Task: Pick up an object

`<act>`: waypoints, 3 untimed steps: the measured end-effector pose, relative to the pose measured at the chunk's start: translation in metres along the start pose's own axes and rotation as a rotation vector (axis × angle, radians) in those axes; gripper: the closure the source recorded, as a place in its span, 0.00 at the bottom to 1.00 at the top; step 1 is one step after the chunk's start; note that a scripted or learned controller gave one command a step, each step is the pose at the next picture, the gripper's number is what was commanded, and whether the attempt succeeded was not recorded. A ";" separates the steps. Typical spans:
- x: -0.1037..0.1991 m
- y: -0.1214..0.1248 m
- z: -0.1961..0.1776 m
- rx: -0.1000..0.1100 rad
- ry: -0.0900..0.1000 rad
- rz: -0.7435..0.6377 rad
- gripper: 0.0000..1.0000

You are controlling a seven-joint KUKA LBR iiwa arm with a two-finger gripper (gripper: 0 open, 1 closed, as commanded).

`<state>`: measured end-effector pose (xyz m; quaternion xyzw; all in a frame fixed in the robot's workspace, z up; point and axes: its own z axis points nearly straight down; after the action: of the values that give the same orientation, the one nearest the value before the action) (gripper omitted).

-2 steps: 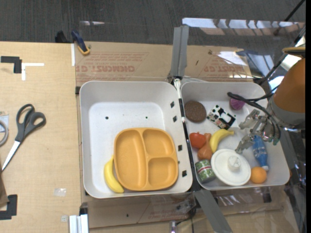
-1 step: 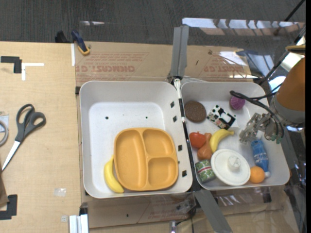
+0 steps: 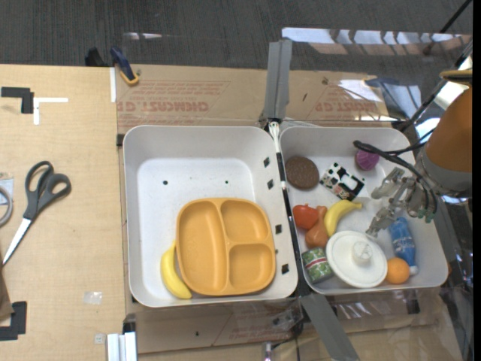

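My gripper hangs over the right part of the right bin, its fingers spread open with nothing between them. Just left of it lies a small yellow banana. A blue bottle lies right under the wrist side, and a white round lid sits below the fingers. The same bin holds a brown cookie, a black-and-white toy, a purple object, a red fruit, a green can and an orange.
The left bin holds a yellow divided plate with a second banana tucked against its left edge. Scissors lie on the bench at far left. The grey arm with its orange band comes in from the right.
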<state>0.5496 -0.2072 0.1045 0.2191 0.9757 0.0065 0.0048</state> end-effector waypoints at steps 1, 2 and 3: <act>-0.002 0.000 -0.011 0.001 -0.008 -0.002 1.00; -0.002 0.000 -0.011 0.001 -0.008 -0.001 0.00; 0.036 -0.034 0.011 0.014 0.004 -0.042 0.00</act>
<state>0.5024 -0.2220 0.0927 0.1984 0.9801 -0.0002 0.0015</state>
